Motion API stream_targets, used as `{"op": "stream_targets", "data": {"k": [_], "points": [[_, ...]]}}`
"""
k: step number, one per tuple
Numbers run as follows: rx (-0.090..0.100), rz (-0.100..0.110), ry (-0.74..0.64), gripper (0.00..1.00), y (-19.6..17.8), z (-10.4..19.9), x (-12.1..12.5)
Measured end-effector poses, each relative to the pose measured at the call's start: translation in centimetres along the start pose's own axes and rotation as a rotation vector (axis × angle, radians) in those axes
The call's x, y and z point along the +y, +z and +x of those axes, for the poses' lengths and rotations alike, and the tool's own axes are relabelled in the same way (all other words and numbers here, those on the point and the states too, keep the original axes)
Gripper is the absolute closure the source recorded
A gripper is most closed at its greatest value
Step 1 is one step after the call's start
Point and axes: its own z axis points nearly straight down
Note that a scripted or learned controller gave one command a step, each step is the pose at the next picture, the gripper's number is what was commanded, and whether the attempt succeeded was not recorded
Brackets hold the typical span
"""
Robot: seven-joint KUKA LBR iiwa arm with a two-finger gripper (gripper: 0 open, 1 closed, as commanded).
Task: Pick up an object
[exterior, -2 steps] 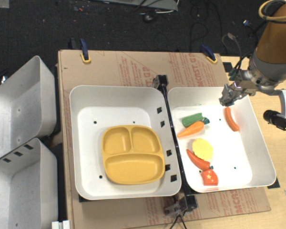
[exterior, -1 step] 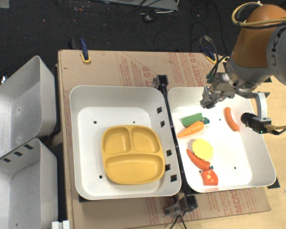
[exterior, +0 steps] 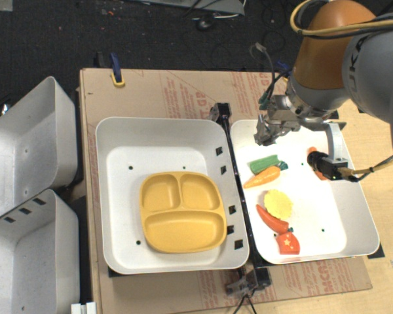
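Note:
My gripper (exterior: 264, 135) hangs over the back left part of the right bin (exterior: 354, 221), a little behind the toy food. Just in front of it lies a green vegetable piece (exterior: 264, 163), with an orange carrot (exterior: 262, 176) beside it. Further forward are a yellow piece (exterior: 278, 204), a long red pepper (exterior: 271, 218) and a small red piece (exterior: 288, 243). Nothing shows between the gripper and these things; it stands apart from them.
The left bin (exterior: 118, 149) holds a yellow divided plate (exterior: 182, 211). A black divider (exterior: 230, 169) runs between the two bins. White bins (exterior: 26, 149) are stacked off the bench at the left. The grey arm (exterior: 354, 51) fills the upper right.

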Motion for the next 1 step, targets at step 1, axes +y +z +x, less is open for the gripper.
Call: {"op": "stream_targets", "data": {"k": [1], "points": [[0.0, 0.004, 0.0, 1.0, 1.62, 5.41, 0.03]]}}
